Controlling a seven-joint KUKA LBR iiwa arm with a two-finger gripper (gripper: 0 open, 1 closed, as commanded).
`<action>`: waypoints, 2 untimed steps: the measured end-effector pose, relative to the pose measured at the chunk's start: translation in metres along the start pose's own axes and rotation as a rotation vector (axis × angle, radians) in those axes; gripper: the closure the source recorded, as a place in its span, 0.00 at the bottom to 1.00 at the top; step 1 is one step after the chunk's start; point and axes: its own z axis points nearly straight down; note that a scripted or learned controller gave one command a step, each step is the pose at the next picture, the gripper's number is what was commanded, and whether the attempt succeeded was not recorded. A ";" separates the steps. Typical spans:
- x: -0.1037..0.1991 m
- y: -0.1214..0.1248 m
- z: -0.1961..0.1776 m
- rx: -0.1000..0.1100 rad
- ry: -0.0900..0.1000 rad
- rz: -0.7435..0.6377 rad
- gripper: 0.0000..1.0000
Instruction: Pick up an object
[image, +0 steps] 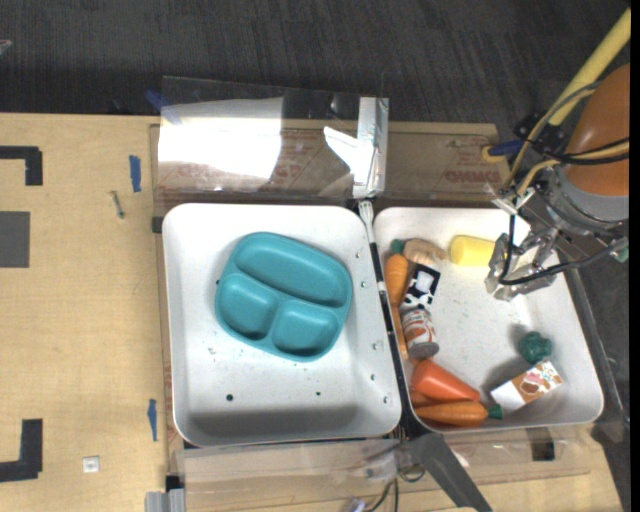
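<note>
Yellow block (471, 249) (right bin (590, 385)), just left of gripper (507, 280), apart

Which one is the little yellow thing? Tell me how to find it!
Look in the right-hand shallow white bin, the one crowded with toy food. Go to its far edge, just left of the robot's metal gripper. The small yellow rounded block lies there beside a tan bread-like piece; it is the bin's one plain yellow thing.
</note>
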 end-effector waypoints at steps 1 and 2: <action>-0.075 -0.034 -0.008 0.008 -0.005 -0.115 1.00; -0.076 -0.030 -0.073 0.013 -0.009 0.058 1.00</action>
